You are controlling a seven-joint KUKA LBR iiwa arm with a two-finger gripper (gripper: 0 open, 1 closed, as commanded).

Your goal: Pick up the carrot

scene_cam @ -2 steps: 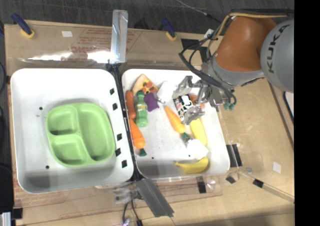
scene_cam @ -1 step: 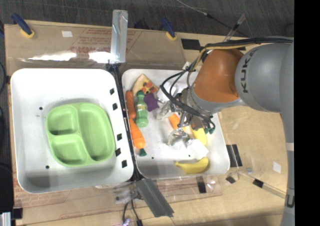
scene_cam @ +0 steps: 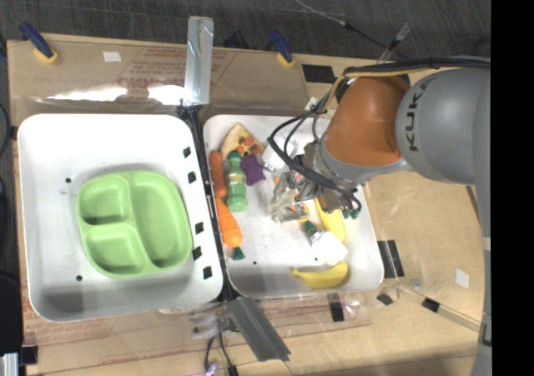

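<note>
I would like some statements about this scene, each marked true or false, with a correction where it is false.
1. The green divided plate lies in the left bin. True.
2. The carrot lies on the green plate. False: it lies in the right bin, near its left wall.
3. The claw holds the carrot between its fingers. False: the claw is apart from the carrot, further right.
4. A banana lies near the front edge of the right bin. True.
5. A green bottle lies in the right bin. True.

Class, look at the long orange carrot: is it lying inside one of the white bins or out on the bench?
Inside. The long orange carrot lies flat in the right white bin, along its left wall, beside the green bottle.
</note>
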